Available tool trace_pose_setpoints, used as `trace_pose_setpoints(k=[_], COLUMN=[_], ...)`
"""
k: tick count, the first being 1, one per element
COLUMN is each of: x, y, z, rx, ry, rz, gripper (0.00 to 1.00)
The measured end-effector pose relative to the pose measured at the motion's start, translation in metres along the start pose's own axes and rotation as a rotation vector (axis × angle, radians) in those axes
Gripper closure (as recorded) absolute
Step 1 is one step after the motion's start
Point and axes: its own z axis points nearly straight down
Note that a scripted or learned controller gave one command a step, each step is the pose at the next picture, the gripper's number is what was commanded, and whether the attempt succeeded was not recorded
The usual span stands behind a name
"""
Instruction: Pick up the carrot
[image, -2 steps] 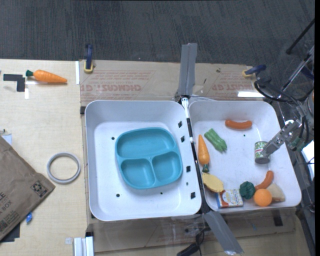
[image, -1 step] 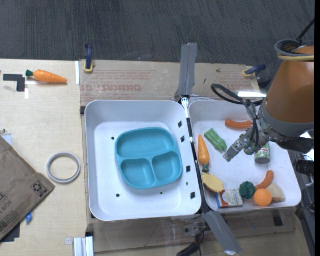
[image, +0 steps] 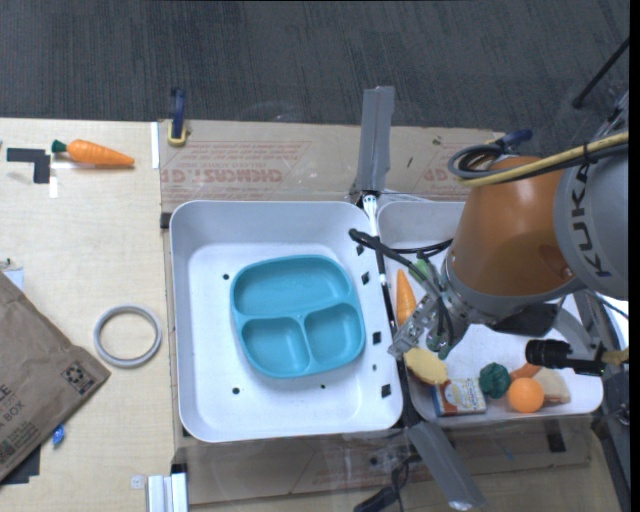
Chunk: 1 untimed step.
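Though half-hidden, carrot (image: 404, 297) near-upright lengthwise.

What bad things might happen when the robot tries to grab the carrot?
1. The carrot lies tight against the right bin's left wall, so a finger may hit the wall and slip off.
2. A yellow toy lies right by the gripper, so it might get pinched or pushed instead.
3. Another carrot lies far away on the bench, which could mix up the program.
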Motion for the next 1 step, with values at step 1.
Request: trace_pose_setpoints(k=[1], x=[-0.0118], y=[-0.0125], z=[-0.1403], rx=[-0.001], ry=[-0.003], rz=[-0.213], gripper=[1.00])
